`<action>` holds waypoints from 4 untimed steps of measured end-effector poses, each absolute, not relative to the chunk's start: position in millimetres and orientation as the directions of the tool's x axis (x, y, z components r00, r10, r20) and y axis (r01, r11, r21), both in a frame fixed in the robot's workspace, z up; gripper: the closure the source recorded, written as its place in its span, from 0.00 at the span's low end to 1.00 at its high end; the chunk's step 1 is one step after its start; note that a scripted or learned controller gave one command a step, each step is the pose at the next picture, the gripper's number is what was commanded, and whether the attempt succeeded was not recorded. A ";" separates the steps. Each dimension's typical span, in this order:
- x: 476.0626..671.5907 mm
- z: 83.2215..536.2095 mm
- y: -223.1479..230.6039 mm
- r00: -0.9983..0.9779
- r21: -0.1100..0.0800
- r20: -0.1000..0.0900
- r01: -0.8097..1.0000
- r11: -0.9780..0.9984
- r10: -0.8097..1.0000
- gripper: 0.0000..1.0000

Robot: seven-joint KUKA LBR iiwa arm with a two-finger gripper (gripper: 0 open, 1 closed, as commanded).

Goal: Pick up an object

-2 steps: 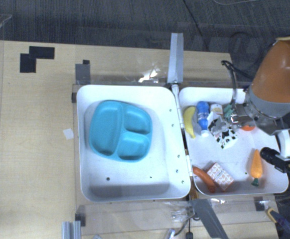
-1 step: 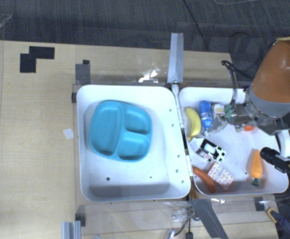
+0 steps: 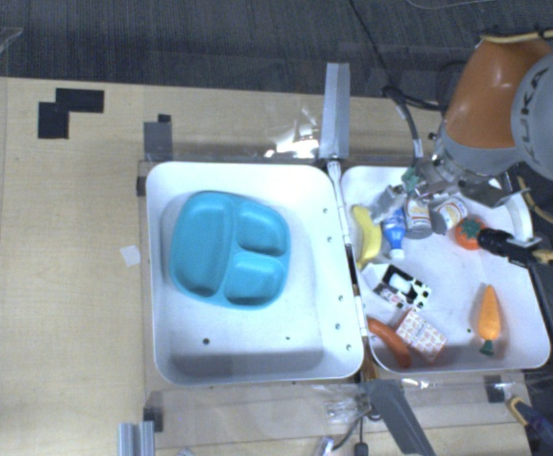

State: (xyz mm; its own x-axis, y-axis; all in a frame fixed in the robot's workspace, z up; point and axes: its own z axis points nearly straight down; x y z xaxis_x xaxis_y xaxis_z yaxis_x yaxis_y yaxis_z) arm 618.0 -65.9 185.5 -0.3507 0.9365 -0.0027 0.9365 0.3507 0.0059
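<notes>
The right bin holds several small items. A yellow banana lies by its left wall, a carrot at the right, a black-and-white box in the middle, and a checkered packet with a red-orange piece near the front. My gripper hangs low over the bin's far part, right above a small blue-labelled bottle and a little can. Whether its fingers hold anything cannot be made out. An orange-red toy sits just right of it.
The left bin holds a blue divided plate. A grey post rises at the back between the bins. The arm's orange band and cables fill the upper right over the right bin's far corner.
</notes>
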 end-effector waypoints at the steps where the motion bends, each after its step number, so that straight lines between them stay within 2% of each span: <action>1: 646.4 95.6 -93.7 -0.401 0.004 -0.002 0.916 0.401 0.916 0.00; 2: 652.3 88.5 -125.9 -0.463 0.009 -0.006 0.887 0.463 0.887 0.00; 3: 654.9 101.0 -124.2 -0.465 0.016 -0.010 0.885 0.466 0.885 1.00; 4: 667.3 85.5 -147.7 -0.442 -0.009 0.009 0.897 0.442 0.897 1.00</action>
State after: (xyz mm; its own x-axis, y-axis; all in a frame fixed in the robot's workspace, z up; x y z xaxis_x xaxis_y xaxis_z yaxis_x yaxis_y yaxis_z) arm 667.3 -147.7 85.5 -0.4422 0.8968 0.0091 0.8968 0.4423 -0.0088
